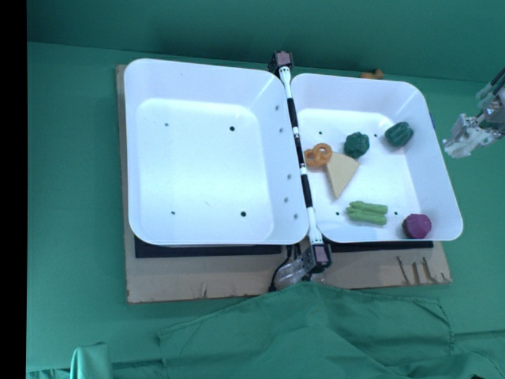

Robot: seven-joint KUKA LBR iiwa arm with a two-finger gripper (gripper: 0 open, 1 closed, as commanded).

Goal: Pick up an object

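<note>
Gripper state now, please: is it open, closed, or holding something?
Gripper: it hangs off the right edge of the right bin, apart from the objects; open or closed cannot be told, and nothing shows between its fingers.

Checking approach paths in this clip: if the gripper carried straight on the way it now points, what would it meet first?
The gripper sits just outside the right bin's right wall, pointing down and left. It would probably meet that wall or rim first, with the dark green piece beyond; depth is unclear from this single view.

toy foods in right bin
</note>
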